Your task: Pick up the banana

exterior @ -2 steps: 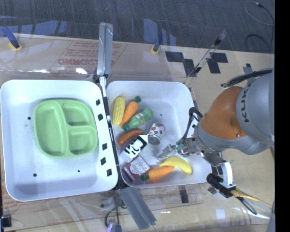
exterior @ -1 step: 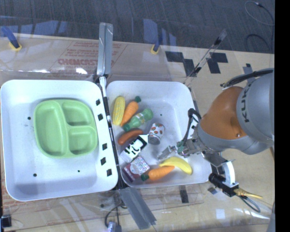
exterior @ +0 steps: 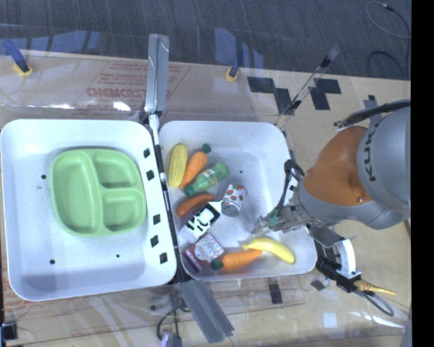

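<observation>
Banana [exterior: 273, 249]: yellow, lying on its side at the lower right of the right bin [exterior: 271, 137], near the bin's front wall, curved end toward the right. Touching or just beside it on the left, an orange carrot [exterior: 237, 260] with a green top, also along the front wall.

Gripper [exterior: 269, 223]: low in the right bin, just above and left of the banana in the frame, close to it; contact cannot be judged. Whether its jaws are spread or closed cannot be told from this angle. Nothing is seen held.

Arm [exterior: 362, 176]: enters from the right edge of the frame, grey upper link, orange band bent over the bin's right wall, wrist angled down and leftward into the bin.

Left of the carrot, a small red packet [exterior: 205, 250]; above it a black-and-white box [exterior: 201, 220], a second carrot [exterior: 193, 204], and a small red-and-white can [exterior: 233, 199] at the bin's centre.

Further up the bin: a green bottle [exterior: 207, 179], a third carrot [exterior: 194, 167], and an ear of corn [exterior: 177, 165] by the left wall.

Left bin [exterior: 22, 215]: holds a green divided plate [exterior: 99, 191], centred slightly high, well apart from the banana.
</observation>
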Available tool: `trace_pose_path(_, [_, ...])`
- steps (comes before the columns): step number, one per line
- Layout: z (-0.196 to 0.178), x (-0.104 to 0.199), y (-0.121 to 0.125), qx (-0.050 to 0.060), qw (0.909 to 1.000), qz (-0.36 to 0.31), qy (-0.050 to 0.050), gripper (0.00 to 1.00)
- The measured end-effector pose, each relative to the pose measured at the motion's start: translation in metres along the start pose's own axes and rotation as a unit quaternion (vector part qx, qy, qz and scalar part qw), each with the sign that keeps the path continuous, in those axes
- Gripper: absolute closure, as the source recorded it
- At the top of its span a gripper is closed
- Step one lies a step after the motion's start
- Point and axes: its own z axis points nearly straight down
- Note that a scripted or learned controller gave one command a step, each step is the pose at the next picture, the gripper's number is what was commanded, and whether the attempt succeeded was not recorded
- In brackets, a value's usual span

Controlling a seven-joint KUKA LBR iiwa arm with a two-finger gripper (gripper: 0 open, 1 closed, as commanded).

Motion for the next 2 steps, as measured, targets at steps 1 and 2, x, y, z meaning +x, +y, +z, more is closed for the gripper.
trace_pose_path(1, [0.0001, 0.0001, 0.0, 0.0, 1.0, 0.0, 0.0, 0.0])
trace_pose_path(2, [0.0094, 0.0004, 0.0003, -0.001, 0.9998, -0.02, 0.0, 0.0])
